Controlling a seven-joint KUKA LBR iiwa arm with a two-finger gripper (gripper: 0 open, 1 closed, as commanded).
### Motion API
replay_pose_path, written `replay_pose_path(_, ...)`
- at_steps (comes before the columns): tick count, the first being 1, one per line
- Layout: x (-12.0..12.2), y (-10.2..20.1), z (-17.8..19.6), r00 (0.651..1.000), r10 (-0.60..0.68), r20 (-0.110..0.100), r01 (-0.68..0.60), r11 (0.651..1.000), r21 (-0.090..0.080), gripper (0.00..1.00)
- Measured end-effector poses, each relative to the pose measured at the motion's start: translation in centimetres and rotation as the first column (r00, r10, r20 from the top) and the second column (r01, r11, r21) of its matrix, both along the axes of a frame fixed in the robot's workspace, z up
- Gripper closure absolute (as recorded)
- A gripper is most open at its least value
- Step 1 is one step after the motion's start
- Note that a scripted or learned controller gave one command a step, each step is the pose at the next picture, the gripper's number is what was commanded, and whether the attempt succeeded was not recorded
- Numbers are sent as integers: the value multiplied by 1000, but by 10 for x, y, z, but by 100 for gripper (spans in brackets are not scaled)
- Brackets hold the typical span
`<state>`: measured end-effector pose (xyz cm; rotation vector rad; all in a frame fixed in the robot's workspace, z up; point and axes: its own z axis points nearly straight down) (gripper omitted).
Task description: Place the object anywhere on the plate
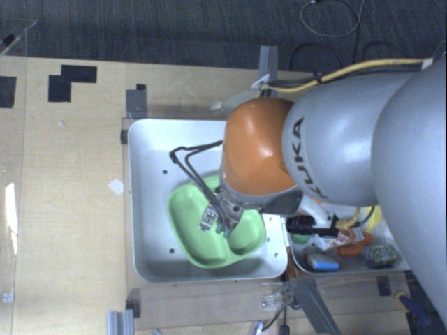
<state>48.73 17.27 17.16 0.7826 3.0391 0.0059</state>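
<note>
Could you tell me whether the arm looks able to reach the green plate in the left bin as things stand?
Probably yes: the gripper is already over the green plate in the left bin, with nothing between them.

Pale wood bench [63, 208], black tape marks [70, 81]; dark carpet floor [140, 12].

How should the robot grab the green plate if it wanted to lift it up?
The green plate is probably best pinched by its raised rim, on the left side in the camera view, coming straight down from above. It lies flat in the left bin, so the rim looks like the only edge to pinch. The gripper hangs over the plate's right part.
</note>
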Motion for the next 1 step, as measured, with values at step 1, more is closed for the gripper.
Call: replay_pose_path(1, 1, -109, 14, 968, 250, 4, -250, 968, -3, 100)
